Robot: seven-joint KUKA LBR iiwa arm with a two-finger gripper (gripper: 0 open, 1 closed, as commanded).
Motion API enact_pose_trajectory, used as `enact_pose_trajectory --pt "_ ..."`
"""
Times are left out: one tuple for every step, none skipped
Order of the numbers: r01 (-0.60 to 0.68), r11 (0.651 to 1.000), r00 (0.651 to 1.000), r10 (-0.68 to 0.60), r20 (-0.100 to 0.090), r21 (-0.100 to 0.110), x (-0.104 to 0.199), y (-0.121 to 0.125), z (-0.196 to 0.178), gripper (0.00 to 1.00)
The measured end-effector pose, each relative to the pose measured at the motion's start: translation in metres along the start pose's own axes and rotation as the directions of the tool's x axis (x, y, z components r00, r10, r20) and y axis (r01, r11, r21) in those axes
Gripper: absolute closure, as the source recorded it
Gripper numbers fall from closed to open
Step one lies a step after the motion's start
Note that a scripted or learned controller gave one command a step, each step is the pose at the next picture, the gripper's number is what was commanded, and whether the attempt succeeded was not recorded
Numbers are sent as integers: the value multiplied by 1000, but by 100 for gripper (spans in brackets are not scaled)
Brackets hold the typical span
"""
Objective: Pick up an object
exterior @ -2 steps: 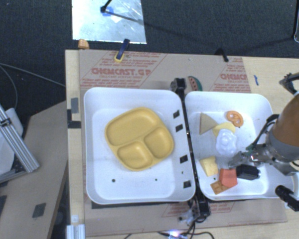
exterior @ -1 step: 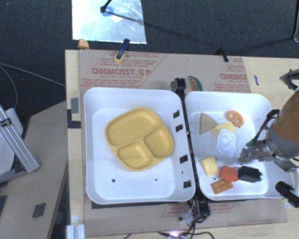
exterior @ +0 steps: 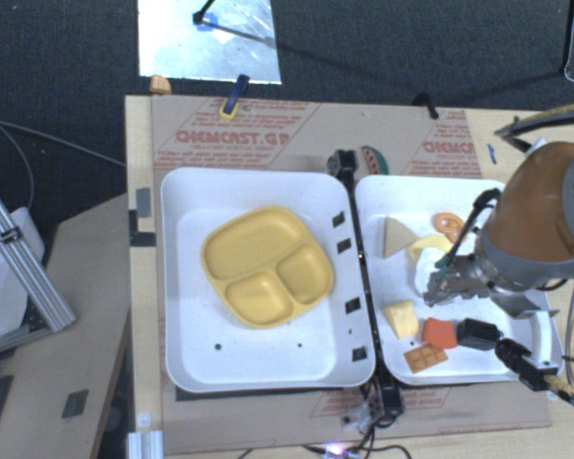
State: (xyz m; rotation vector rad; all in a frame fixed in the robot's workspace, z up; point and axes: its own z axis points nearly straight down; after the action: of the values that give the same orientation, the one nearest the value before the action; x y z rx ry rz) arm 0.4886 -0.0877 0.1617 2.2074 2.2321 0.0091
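Hovering low in right bin [exterior: 392, 191]: gripper [exterior: 438, 290], reaching in from right, tips down among toy food pieces. Finger state: cannot tell, tips dark and blurred against clutter.

Nearest likely target: pale yellow chunk [exterior: 401, 318], down-left of tips, near but apart; long axis roughly up-down in view. Red block [exterior: 439, 333] directly below tips, similar distance. Waffle-like cracker [exterior: 425, 357] lower, by bin's near wall. Beige wedge [exterior: 397, 235] and orange ring [exterior: 449, 225] up-left, farther off.

Left bin [exterior: 187, 199] holds yellow divided tray [exterior: 265, 266], well apart.
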Motion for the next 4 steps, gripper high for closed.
enact_pose_trajectory --pt "-6 1000 1000 6 2 3 6 -1 5 100" --pt "-6 1000 1000 6 2 0 5 0 -6 100" --pt "-2 1000 1000 2 2 2 61 25 -23 100" --pt "-2 1000 1000 2 1 2 107 51 -22 100"
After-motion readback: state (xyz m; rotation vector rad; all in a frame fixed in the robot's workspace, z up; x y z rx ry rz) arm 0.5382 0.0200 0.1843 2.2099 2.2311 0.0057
